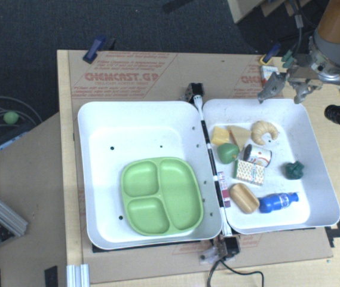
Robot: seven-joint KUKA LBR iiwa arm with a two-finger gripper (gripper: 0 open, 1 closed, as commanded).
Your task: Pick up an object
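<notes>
So going left to right: the left bin (98,160) is sitting there with just a green divided plate (160,195) in it, nothing graspable really. All the pickable stuff is lying in the right bin (319,160). There's a yellow block (220,136) and a green rounded piece (227,153) by the divider, a tan wedge (239,136) next to them, a small can (257,156) lying on a patterned packet (249,173), a croissant (265,130) toward the back, a bread roll (244,197) touching a blue bottle (278,201) at the front, and a dark green lump (294,170) sitting on its own toward the right wall.

The gripper (284,92) is hanging above the back rim of the right bin with its fingers spread wide and nothing between them, so the pick isn't started yet.

If it were me, I'd be going for the croissant, since it's nearest, or the dark green lump, since it's well apart from everything else. The middle cluster is looking risky because things are touching, so the fingers could be nudging neighbours. Best bet seems to be coming straight down, centred, straddling the narrow side.
</notes>
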